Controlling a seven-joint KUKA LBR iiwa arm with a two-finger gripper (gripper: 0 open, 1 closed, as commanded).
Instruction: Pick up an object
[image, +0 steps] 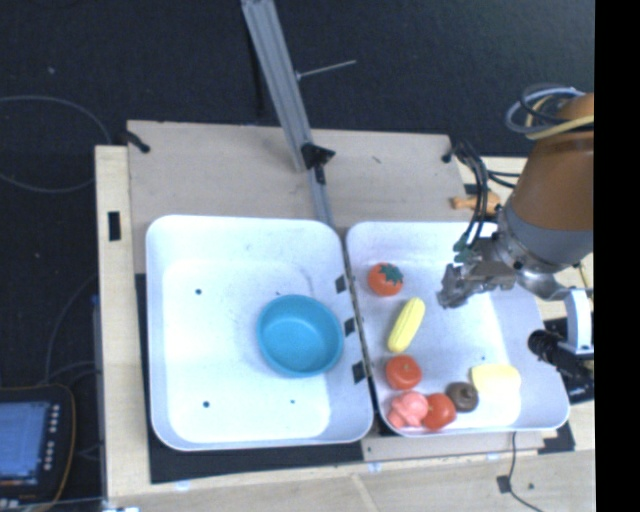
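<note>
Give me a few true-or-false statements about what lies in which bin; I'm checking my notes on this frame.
1. The blue bowl sits in the left bin. True.
2. The yellow corn lies in the left bin. False: it lies in the right bin.
3. The hand hangs over the right bin. True.
4. The pale yellow block is beside the blue bowl. False: it sits near the right bin's near right corner.

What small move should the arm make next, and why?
Probably shift the hand toward the corn and lower it. The hand hangs over the right bin with nothing seen in it, and the corn lies nearest, apart from the tomato.
</note>
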